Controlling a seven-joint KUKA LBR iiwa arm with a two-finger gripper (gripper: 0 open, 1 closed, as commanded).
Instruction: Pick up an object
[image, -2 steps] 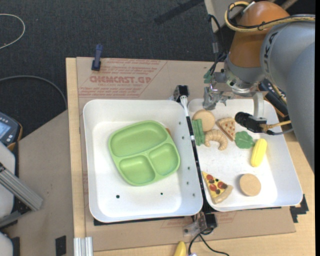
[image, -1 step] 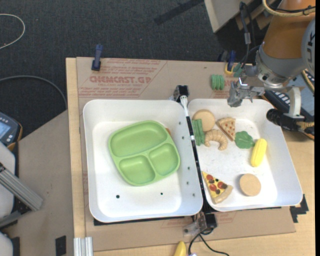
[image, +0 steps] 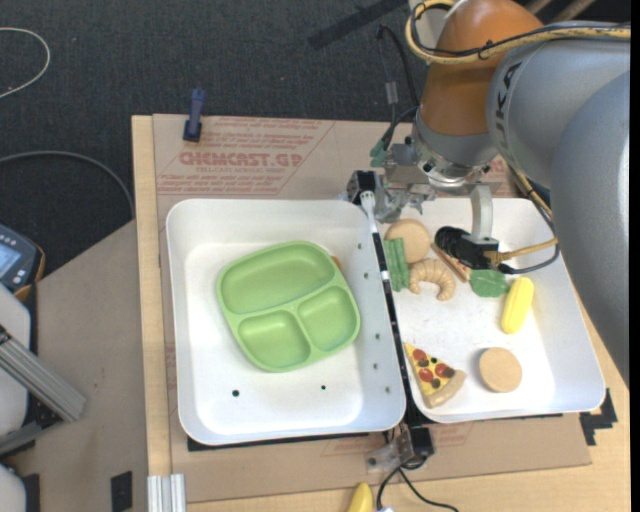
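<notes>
Red print reading "CHEMCAST G.P", with smaller unreadable lines above and below it, stands on the brown board (image: 255, 150) behind the bins.

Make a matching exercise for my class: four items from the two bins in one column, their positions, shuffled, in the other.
Things:
1. green divided plate
2. pizza slice
3. yellow corn
4. croissant

Places:
A. near-left corner of right bin
B. left bin
C. right bin, right of the croissant
D. right bin, close under the gripper

Pairs: 1-B, 2-A, 3-C, 4-D
</notes>
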